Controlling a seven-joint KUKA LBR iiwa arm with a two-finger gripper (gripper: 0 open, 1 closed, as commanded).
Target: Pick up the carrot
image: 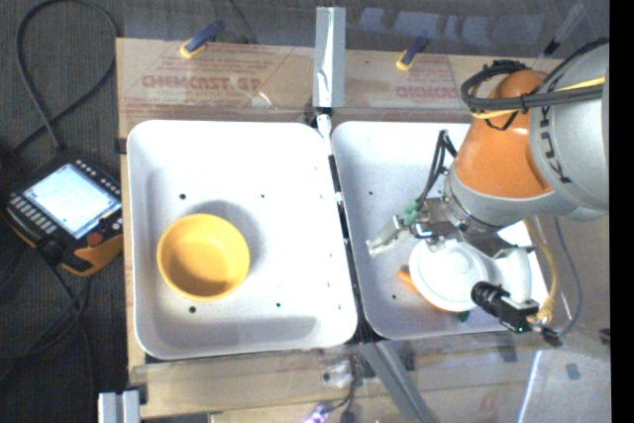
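Note:
Only a small orange piece of the carrot (pixel 404 278) shows, lying on the floor of the right bin (pixel 381 168) near its front. The rest of it is hidden under the arm's end. My gripper (pixel 448 274) hangs low over the front of the right bin, directly beside and partly above the carrot. Seen from above, its pale round body covers what lies beneath. The grey arm with its orange band (pixel 500 158) reaches in from the right.
A yellow bowl (pixel 203 256) sits in the left bin (pixel 287 163), toward its front left. A small grey-green piece (pixel 386 238) lies or juts out left of the wrist in the right bin. A handheld pendant (pixel 64 213) rests off the bench at left.

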